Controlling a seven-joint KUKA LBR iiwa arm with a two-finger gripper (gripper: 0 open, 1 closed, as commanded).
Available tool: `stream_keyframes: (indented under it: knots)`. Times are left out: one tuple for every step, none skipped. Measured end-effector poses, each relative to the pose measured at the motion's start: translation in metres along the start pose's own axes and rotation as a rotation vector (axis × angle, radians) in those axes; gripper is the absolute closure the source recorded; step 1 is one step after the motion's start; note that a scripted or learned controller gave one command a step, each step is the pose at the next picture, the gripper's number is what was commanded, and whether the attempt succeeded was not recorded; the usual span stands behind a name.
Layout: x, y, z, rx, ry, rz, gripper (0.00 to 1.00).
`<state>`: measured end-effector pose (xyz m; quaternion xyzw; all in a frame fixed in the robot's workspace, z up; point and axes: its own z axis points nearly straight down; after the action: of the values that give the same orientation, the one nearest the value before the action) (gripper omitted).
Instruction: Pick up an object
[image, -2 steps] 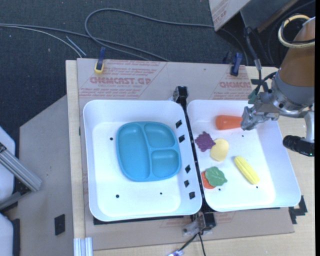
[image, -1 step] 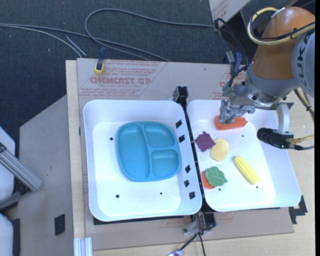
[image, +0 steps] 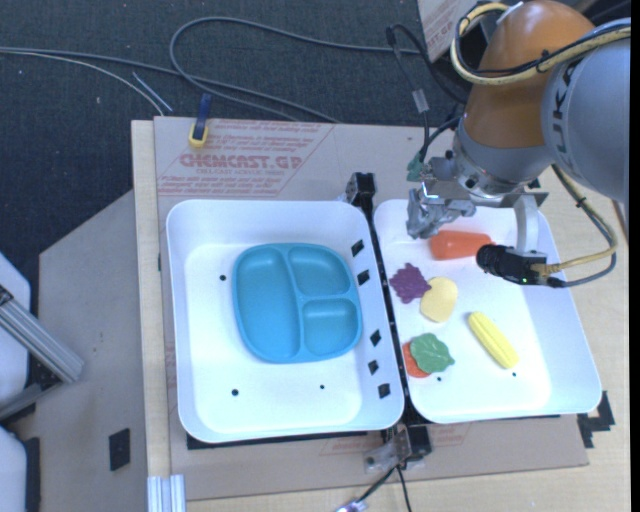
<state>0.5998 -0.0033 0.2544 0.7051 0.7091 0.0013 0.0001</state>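
Note:
In the right bin (image: 560, 380) lie several toy foods: an orange-red carrot-like piece (image: 460, 244) at the back, a purple cluster (image: 408, 282), a pale yellow lump (image: 439, 299), a yellow corn cob (image: 492, 339) and a green leaf on a red piece (image: 429, 355). My gripper (image: 432, 217) hangs over the back left part of this bin, just left of the orange-red piece and above the purple cluster. I see no object between its fingers.
The left bin (image: 200, 390) holds a blue divided plate (image: 297, 300). A black clip strip (image: 368, 290) runs between the bins. Cables trail from the wrist over the right bin's back edge, with a black connector (image: 505, 263) beside the orange-red piece.

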Motion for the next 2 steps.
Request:
stream_keyframes:
  knots:
    - [0.045,0.023,0.012,0.0,0.0,0.001,1.0]
    - [0.095,0.028,0.011,0.001,0.0,0.001,1.0]
